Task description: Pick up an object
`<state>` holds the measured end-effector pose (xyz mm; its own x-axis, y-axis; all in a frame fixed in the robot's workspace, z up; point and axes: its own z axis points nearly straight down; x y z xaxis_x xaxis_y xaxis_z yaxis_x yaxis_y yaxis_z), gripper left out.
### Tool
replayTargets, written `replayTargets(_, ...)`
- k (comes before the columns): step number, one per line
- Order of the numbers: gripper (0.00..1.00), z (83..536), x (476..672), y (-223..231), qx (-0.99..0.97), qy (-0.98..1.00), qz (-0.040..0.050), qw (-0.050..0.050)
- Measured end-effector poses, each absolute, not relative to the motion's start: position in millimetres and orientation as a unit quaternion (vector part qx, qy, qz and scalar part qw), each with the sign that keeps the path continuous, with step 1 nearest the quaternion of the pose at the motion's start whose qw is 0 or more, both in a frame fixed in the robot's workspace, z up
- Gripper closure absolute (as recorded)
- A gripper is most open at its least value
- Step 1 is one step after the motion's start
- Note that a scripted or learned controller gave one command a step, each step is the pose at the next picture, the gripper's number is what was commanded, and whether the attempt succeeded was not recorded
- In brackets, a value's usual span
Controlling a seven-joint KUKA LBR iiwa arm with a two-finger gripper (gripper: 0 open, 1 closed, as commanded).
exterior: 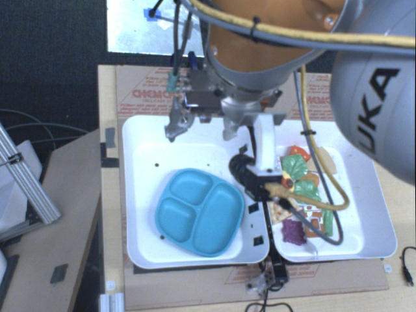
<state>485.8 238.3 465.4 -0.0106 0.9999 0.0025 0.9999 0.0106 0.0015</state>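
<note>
My gripper (202,132) hangs over the back of the left bin (138,174), open, its two fingers spread wide with only white bin floor showing between them. A blue divided plate (199,210) lies in the front half of that bin, below and in front of the gripper and apart from it. The right bin (372,203) holds several toy foods: a red-orange piece (298,153), a green leafy piece (294,168), a purple piece (292,233) and a green stick (328,221). The arm's body hides the back of the right bin.
A black hose (242,172) and a yellow cable (325,174) hang from the arm across the divide between the bins and over the toy foods. The bins rest on a cardboard sheet (140,93). A metal frame (26,181) stands at the left.
</note>
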Motion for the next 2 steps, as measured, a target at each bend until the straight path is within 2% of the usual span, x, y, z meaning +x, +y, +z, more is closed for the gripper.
replayTargets(1, 1.00, 477, 486.9, 235, -0.703, -0.711, -0.0023, -0.001)
replayTargets(2, 1.00, 488, 487.3, 235, -0.701, -0.713, -0.0029, -0.001)
